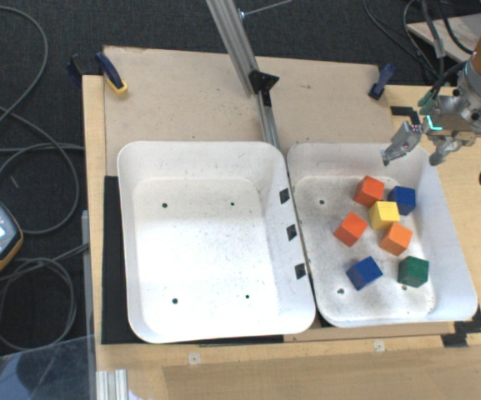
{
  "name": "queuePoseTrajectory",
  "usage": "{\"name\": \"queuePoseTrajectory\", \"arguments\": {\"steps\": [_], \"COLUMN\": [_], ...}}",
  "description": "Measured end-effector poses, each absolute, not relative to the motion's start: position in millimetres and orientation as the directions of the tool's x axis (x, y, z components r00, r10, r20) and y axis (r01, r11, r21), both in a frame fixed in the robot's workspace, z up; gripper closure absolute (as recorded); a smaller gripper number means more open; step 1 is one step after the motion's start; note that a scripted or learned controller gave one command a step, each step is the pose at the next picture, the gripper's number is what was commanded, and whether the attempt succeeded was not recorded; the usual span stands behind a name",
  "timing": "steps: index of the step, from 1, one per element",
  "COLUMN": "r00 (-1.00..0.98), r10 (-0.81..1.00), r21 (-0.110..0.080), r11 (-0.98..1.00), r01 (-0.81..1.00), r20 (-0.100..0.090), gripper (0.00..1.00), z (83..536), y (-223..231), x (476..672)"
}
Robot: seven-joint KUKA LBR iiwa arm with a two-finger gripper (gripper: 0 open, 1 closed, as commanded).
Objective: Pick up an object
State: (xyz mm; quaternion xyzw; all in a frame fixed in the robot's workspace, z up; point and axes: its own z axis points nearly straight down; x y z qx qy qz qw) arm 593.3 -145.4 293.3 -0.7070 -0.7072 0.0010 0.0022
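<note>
Gripper point(417, 147): fingers apart, nothing between, above right bin point(448, 240) far rim. Blocks clustered in right bin; top orange block point(370, 190) nearest. We judge: descend straight, straddle one block, avoid neighbours.

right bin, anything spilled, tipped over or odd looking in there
Nothing stands out. The seven blocks, such as the yellow block and the green block, all sit inside the right bin, clustered toward its right half at mixed angles. None lies on the rim or outside. The gripper hangs open above the bin's far right corner, holding nothing.
</note>
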Motion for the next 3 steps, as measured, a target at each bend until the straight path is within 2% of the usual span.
{"name": "queuePoseTrajectory", "arguments": {"steps": [1, 2, 3], "r00": [-0.001, 0.000, 0.000], "r10": [1.000, 1.000, 1.000], "r21": [0.000, -0.007, -0.006], "r11": [0.001, 0.000, 0.000], "r01": [1.000, 1.000, 1.000], "r20": [0.001, 0.002, 0.002], "gripper": [0.00, 0.00, 0.00], "z": [296, 233, 190], "y": [-145, -144, -145], "x": [593.9, 590.6, 592.8]}}
